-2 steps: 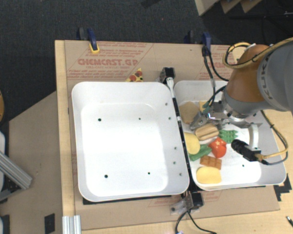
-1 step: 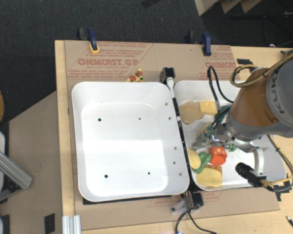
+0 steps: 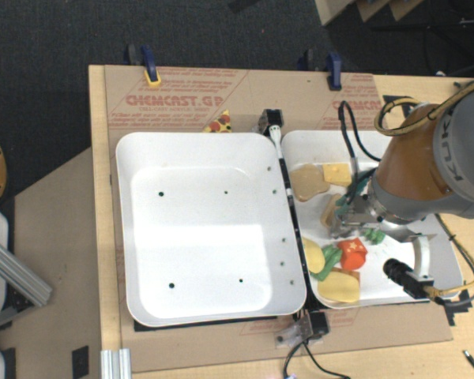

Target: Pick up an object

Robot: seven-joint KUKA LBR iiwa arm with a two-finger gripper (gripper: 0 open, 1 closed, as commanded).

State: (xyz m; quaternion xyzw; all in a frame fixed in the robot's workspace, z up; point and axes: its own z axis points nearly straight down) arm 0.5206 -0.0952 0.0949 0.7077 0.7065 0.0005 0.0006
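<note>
gripper (image 3: 344, 218) is down in the right bin (image 3: 450, 271) among the food toys, just above the red piece (image 3: 352, 253) and beside the tan slice (image 3: 306, 182); finger spacing cannot be told, perhaps nothing gripped, so lift remains undone.

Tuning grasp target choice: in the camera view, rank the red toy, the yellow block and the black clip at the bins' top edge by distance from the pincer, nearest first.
1. Red toy, just below the pincer in the right bin.
2. Yellow block, above it, near that bin's top.
3. Black clip, up-left, at the bins' top edge.
</note>
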